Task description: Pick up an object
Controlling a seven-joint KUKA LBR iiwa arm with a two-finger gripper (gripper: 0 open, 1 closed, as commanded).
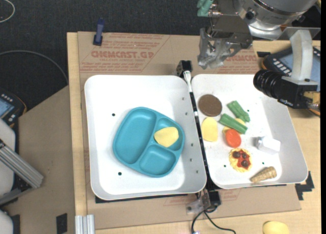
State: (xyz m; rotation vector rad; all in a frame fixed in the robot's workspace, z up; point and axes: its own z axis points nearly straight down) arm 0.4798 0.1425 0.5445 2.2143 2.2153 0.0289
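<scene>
While the gripper [216, 57] hangs above the right bin's [290, 141] far edge, you have nothing picked up yet.
Its fingers point down with nothing between them; how wide they stand, you cannot tell. Toy food lies below in that bin: a brown disc [210, 105] nearest the gripper, green beans [235, 117], a yellow piece [209, 129]. Descent, grasp and lift remain.

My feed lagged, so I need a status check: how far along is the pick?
Done: nothing is lifted. A yellow piece lies in the blue tray in the left bin. In hand: nothing shows between the fingers; the gripper hangs above the far edge of the right bin. Left: descend and grasp something, such as the brown disc or the yellow food.
</scene>
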